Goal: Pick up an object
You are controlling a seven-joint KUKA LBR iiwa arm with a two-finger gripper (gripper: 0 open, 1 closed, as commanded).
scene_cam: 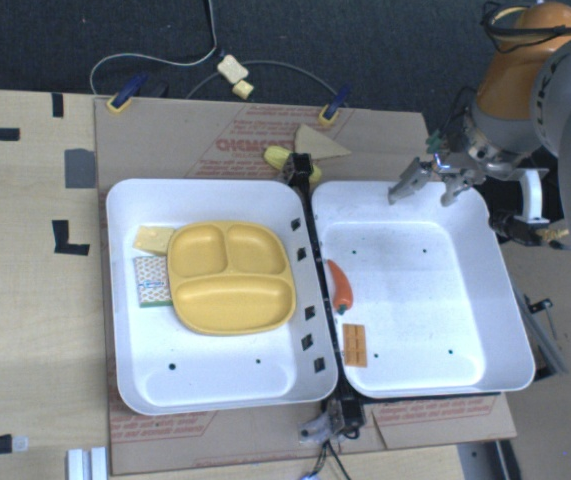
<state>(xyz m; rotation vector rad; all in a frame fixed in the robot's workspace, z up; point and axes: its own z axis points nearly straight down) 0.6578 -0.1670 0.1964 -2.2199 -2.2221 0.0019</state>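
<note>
The end effector (pixel 427 183) is hanging open and gripping nothing over the right bin's (pixel 485 268) far edge, well apart from the carrot (pixel 340 284).

Both white bins (pixel 420 298) look like smooth moulded plastic with a slight sheen, and the yellow divided plate (pixel 231 276) in the left one is the same sort of stuff, smooth and semi-matt. The orange carrot-shaped thing (pixel 341 284) in the right bin looks glossy, probably plastic too. Under the bins there's a sheet of plain brown cardboard (pixel 245 143), matt with red print. The tabletop (pixel 25 298) looks like pale wood grain, matt. The gripper (pixel 431 180) reads as dull grey metal.
</note>
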